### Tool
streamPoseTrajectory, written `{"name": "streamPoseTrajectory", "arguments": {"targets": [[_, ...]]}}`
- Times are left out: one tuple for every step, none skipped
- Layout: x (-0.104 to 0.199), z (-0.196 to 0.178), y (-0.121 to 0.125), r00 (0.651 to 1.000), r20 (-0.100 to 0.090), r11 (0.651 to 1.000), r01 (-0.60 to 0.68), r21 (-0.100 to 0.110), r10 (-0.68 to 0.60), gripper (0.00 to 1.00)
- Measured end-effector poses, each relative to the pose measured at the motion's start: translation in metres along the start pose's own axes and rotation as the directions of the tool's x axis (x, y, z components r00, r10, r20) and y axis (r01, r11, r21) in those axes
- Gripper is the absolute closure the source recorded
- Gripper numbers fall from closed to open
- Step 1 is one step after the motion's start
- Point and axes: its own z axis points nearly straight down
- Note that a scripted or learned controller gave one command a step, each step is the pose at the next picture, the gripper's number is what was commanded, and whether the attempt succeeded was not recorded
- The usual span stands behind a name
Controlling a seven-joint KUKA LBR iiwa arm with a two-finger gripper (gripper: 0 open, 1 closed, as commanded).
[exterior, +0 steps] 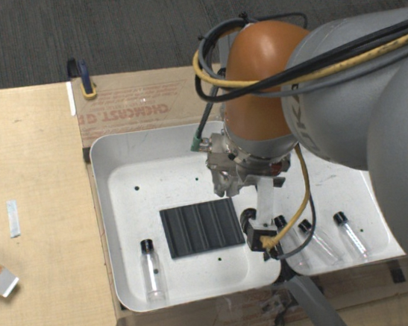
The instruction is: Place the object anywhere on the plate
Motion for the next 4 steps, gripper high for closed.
{"name": "streamPoseTrajectory", "arguments": {"targets": [[0.040,-0.096,-0.043,0.994,-0.005,0.994,0.112,-0.006,-0.112,1.00],[-0.025,-0.058,-0.022,0.954,-0.004,0.954,0.300,-0.005,-0.300,1.00],[0.029,-0.008,-0.040,0.929,-0.003,0.929,0.370,-0.005,-0.370,1.00],[-0.013,0.002,-0.028,0.894,-0.004,0.894,0.449,-0.005,-0.449,1.00]]}}
